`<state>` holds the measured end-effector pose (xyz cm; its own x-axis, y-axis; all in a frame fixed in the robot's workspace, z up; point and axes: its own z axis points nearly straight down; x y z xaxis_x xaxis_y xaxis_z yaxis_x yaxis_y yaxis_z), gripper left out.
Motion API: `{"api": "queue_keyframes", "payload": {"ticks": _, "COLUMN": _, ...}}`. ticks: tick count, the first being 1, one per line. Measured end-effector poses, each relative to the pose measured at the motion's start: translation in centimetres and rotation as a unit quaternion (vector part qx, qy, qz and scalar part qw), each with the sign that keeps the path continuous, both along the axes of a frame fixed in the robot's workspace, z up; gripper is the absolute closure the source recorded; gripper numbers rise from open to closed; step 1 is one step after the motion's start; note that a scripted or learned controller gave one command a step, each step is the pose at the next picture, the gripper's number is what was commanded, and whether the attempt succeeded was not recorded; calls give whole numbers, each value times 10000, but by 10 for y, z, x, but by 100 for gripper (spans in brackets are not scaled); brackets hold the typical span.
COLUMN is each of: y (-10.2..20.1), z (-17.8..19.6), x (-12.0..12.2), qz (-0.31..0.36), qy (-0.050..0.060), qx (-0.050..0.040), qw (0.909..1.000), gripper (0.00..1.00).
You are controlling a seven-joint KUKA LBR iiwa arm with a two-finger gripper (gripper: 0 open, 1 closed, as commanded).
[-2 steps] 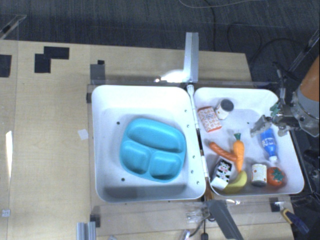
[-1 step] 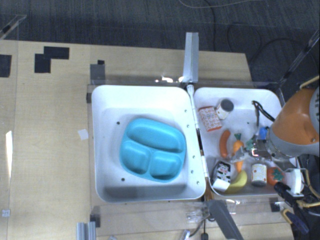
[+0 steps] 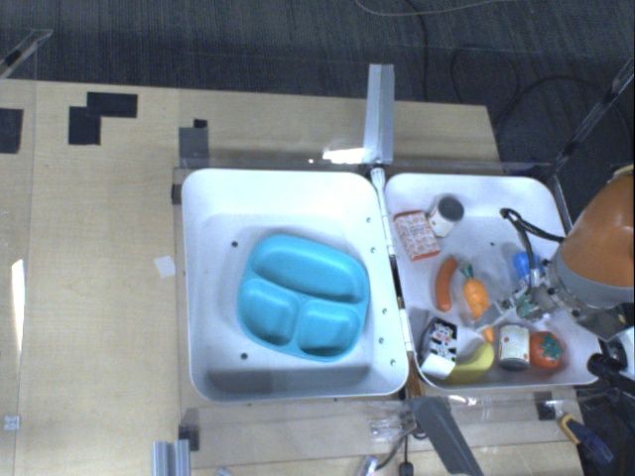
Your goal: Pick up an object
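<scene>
The right bin [image 3: 476, 191] holds several small objects. A red-and-white packet [image 3: 415, 234] and a small jar with a grey lid [image 3: 446, 211] lie near its far left. An orange sausage [image 3: 445, 283] and a toy carrot [image 3: 475, 296] are in the middle. A banana [image 3: 471, 362], a black-and-white piece [image 3: 439, 340], a white can [image 3: 513, 345] and a tomato [image 3: 546, 350] line the near edge. My gripper [image 3: 524, 300] is low in the bin, just above the can and right of the carrot, beside a small blue object [image 3: 521, 264].
The left bin [image 3: 213, 216] holds a blue three-compartment tray [image 3: 303, 296]. A metal post [image 3: 380, 117] rises behind the wall between the bins. My arm's orange band [image 3: 600, 236] hangs over the right bin's right rim, with a black cable [image 3: 526, 228] looping off it.
</scene>
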<state>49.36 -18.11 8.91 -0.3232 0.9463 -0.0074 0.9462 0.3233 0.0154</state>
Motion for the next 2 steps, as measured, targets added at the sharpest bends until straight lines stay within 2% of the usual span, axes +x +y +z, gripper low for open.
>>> {"api": "queue_keyframes", "payload": {"ticks": 1, "y": 1, "z": 9, "x": 3, "qz": 13, "qy": -11, "qx": 9, "qw": 10000, "gripper": 100}}
{"api": "queue_keyframes", "payload": {"ticks": 2, "y": 38, "z": 122, "x": -4, "qz": -924, "qy": 71, "qx": 14, "qw": 9957, "gripper": 100}}
